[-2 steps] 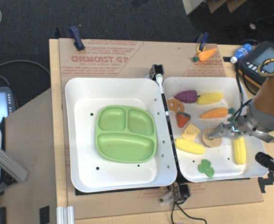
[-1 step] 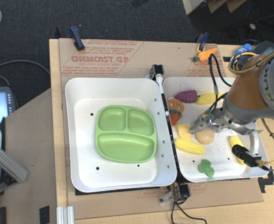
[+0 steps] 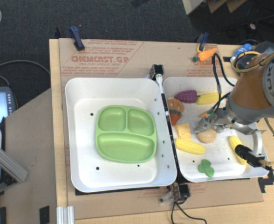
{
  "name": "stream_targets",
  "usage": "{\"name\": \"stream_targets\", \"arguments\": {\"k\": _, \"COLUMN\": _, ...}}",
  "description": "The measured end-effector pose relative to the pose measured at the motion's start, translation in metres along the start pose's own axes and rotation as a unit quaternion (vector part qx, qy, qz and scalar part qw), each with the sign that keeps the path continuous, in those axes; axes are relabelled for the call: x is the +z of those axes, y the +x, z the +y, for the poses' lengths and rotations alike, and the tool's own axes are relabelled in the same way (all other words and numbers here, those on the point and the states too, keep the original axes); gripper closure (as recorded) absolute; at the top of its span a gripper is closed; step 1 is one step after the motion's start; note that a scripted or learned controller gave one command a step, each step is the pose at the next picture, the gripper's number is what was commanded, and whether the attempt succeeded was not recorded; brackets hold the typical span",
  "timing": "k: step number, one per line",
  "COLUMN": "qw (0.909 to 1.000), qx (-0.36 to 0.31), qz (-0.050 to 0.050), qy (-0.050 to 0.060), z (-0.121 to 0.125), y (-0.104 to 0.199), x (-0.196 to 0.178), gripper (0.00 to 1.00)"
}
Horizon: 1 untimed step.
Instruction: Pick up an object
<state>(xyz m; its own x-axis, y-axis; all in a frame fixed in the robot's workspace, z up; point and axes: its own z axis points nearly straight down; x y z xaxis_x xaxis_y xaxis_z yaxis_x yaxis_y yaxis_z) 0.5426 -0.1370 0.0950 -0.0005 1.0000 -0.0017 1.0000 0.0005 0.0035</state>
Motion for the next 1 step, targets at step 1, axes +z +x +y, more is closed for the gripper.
{"name": "stream_targets", "arguments": {"k": 1, "qw": 1.0000, "qx": -0.005, "qz": 0.002, "qy": -0.004, "z": 0.0330, "y": 0.0822, "x": -0.0961, "gripper": 1.00}}
